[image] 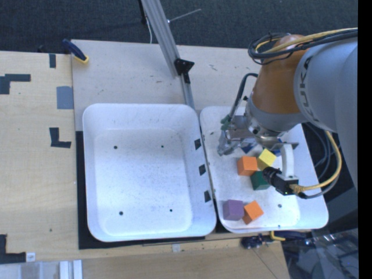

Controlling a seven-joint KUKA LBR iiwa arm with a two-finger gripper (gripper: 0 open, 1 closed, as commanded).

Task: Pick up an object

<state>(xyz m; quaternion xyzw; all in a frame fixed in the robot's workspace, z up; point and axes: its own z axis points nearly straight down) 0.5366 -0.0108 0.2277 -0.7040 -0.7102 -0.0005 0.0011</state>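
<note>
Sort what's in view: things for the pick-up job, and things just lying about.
For the job:
gripper
two orange blocks
yellow block
green block
purple block
right bin

Lying about:
left bin
blue-and-yellow tool

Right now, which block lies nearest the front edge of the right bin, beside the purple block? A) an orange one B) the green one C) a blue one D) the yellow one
A: an orange block sits right next to the purple block at the near end of the right bin, while the yellow block and green block lie farther back.
</note>
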